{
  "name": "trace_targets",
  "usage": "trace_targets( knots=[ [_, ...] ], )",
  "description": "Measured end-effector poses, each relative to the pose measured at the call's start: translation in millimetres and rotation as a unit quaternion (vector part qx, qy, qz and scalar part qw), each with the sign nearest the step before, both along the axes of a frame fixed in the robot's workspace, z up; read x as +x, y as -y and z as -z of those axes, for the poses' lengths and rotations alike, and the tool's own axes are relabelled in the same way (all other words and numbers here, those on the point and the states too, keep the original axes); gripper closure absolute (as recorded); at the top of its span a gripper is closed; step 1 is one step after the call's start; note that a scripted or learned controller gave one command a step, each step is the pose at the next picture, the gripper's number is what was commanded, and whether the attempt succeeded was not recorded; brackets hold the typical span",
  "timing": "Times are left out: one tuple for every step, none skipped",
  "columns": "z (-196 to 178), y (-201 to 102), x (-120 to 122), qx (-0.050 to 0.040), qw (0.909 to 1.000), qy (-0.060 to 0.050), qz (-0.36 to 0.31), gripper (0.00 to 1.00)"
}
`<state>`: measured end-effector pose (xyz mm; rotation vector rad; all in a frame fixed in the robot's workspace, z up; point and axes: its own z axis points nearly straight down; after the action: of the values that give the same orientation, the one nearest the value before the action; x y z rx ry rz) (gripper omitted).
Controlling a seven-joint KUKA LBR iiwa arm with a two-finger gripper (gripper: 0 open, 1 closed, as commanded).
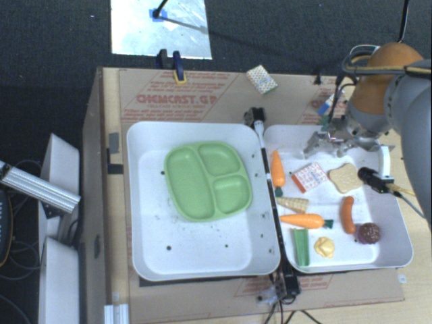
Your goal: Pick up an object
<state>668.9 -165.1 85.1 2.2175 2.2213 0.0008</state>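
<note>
At upper right, my gripper (331, 142) hangs open and empty; crowded toys below could spoil my grasp.

Cut off by the right edge: the grey arm (410, 106), above the wrist. Too small and cluttered to tell whether the gripper (329, 142) fingers stand open or shut. Partly hidden under the gripper: the far wall of the right bin (297, 132). Unreadable at this size: print on the small card (310, 176).
</note>
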Motion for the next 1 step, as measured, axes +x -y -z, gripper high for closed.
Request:
trace_targets(
  knots=[
    [0.5,-27.3,0.3,0.0007,1.0000,0.000,-0.001,0.00]
  ],
)
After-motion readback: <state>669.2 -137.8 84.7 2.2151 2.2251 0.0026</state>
